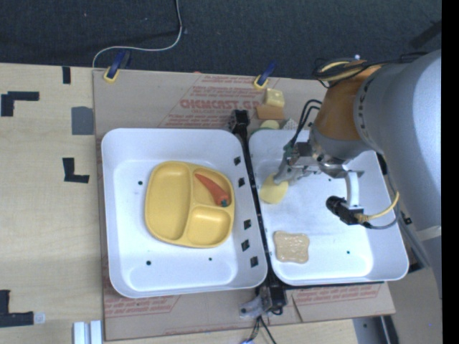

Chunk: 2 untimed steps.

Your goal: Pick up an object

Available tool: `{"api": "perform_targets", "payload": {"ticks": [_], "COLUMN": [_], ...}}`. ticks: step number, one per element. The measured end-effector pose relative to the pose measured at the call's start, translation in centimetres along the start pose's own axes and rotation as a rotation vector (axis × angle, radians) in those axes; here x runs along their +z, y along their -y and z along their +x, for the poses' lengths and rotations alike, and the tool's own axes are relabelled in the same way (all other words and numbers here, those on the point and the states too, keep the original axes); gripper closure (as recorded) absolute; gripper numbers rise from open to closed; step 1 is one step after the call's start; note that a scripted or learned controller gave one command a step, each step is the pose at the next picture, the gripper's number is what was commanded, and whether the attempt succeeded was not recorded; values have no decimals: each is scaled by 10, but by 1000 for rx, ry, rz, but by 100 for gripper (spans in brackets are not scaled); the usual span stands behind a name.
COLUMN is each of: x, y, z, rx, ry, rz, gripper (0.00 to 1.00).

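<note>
Camera view: hand [285, 176], opening indiscernible, over a small, rounded pale-yellow object [273, 191] in right bin [373, 264].

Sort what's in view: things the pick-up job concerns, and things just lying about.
Job in hand:
- gripper, low in the right bin
- pale yellow round object, right at the gripper
- flat beige piece, also in the right bin

Lying about:
- yellow divided plate in the left bin
- red pepper on that plate
- tan block behind the bins
</note>
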State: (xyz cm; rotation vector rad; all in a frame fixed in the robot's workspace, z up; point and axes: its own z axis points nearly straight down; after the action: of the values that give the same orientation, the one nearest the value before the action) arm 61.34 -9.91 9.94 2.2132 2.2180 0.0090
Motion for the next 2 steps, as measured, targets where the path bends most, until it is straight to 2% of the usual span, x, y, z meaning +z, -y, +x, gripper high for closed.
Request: {"api": "perform_targets", "payload": {"ticks": [1,2], "x": [4,14], "y": [2,15], "z": [1,-2], "rx": [0,1], "ry": [-1,-1], "rz": [7,8], "gripper": [0,0]}}
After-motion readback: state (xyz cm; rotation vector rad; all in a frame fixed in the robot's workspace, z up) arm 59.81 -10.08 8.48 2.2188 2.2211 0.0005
